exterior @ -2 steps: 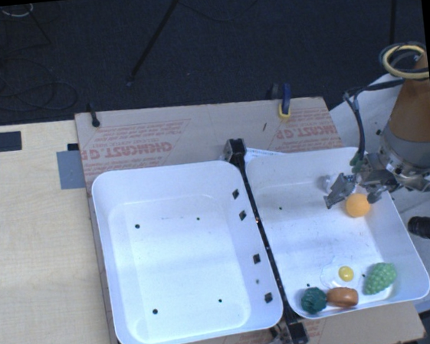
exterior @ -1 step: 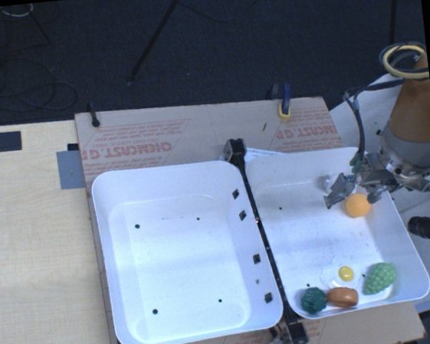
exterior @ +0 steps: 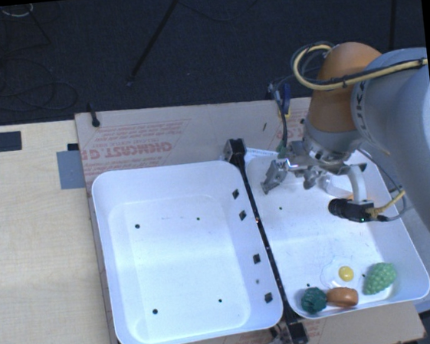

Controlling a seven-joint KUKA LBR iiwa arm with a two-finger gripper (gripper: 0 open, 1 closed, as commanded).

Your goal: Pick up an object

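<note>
Several small objects lie along the near edge of the right bin [exterior: 409, 249]: a dark green piece [exterior: 314, 299], an orange piece [exterior: 342, 296], a light green bumpy piece [exterior: 379, 277] and a white fried egg with a yellow yolk [exterior: 344, 274]. My gripper [exterior: 291, 180] hangs over the far part of the right bin, well away from these objects. It is open, its two fingers spread apart with nothing between them.
The left bin [exterior: 101, 219] sits beside the right one, with a black divider [exterior: 253, 225] between them. The grey arm with its orange band [exterior: 343, 76] reaches in from the right over the right bin's far corner. A black connector [exterior: 350, 208] hangs under the wrist.
</note>
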